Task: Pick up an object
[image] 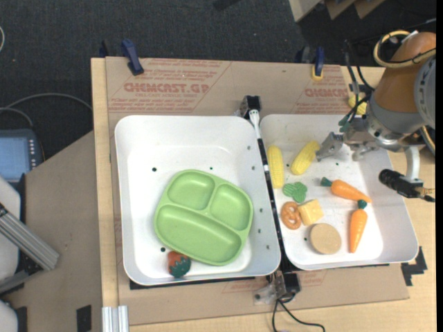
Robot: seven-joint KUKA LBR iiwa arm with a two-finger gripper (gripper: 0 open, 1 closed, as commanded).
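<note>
1. Camera view: hovering over the right bin [394,251], gripper [332,147] near the corn cob [304,158]; finger spread impossible to tell.
2. Lying below: another corn cob [275,166], broccoli [295,190], two carrots [346,189], pretzel [291,216].
3. Sitting in the left bin [138,185]: green divided plate [203,216], strawberry [178,263].

We see the grey arm with its orange band [408,75] cut off by the right edge. Its claw [333,146] is too small for us to read. The green divided plastic plate [203,216] hides part of a red-and-green toy strawberry [178,264].
</note>
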